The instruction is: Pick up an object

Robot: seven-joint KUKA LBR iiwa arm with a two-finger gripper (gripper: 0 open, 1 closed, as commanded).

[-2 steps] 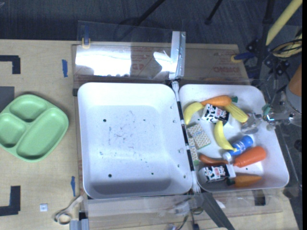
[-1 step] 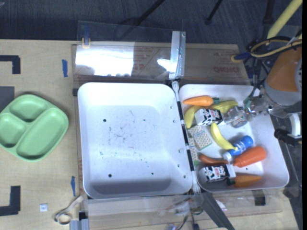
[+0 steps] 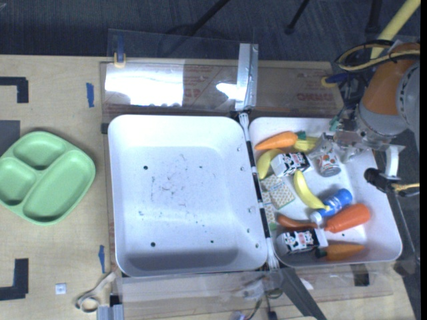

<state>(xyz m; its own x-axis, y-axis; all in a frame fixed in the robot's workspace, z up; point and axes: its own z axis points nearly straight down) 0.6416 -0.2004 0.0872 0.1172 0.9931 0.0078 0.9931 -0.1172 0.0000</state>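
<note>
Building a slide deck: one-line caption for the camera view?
KUKA arm reaches over the right bin of toy carrots, bananas and cartons.

The arm (image 3: 393,105) runs off the right edge. Its hand (image 3: 331,153) is blurred, so its fingers cannot be read. Left of it, a banana (image 3: 267,161) lies partly hidden under a small carton (image 3: 289,163).

Left of the claw (image 3: 331,147): glossy white plastic bins (image 3: 180,192), the larger scuffed; matt pale wood surface (image 3: 53,259); smooth green plastic tray (image 3: 43,177); clear shiny panel (image 3: 173,82) behind.
</note>
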